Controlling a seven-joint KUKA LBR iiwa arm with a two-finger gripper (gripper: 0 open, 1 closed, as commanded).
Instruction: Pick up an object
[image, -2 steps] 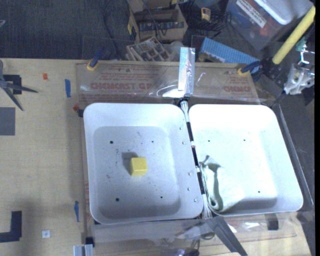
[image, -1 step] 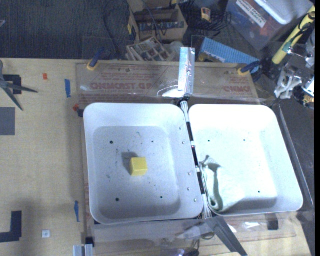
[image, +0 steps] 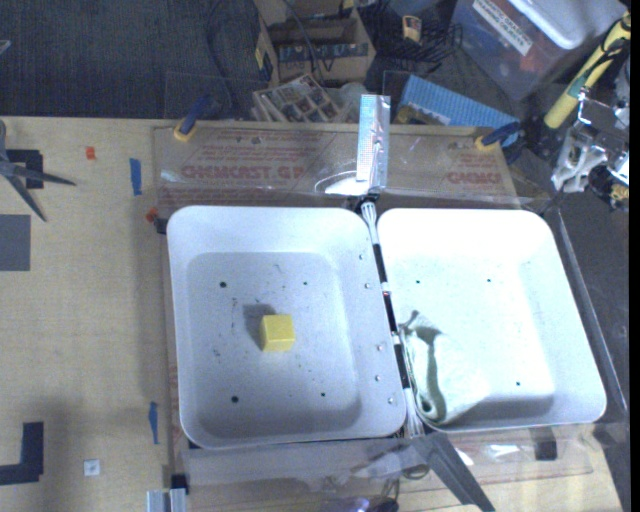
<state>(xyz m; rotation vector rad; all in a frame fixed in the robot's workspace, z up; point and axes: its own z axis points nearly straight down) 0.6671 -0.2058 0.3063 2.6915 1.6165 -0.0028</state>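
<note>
- Grip state: can't tell.
- Target: yellow cube (image: 278, 332), on left bin (image: 190, 250) floor, near centre, clear of walls.
- Rec: come down straight over cube, jaws square to faces, close low.
- Pale cloth (image: 440, 375) in right bin (image: 520, 240): harder, skip.

We are seeing a wooden bench (image: 80, 300) carrying two white bins: the left bin (image: 190, 240) and right bin (image: 560, 260) are sitting side by side, touching. A clear sheet (image: 250, 160) is lying at the far side.
</note>
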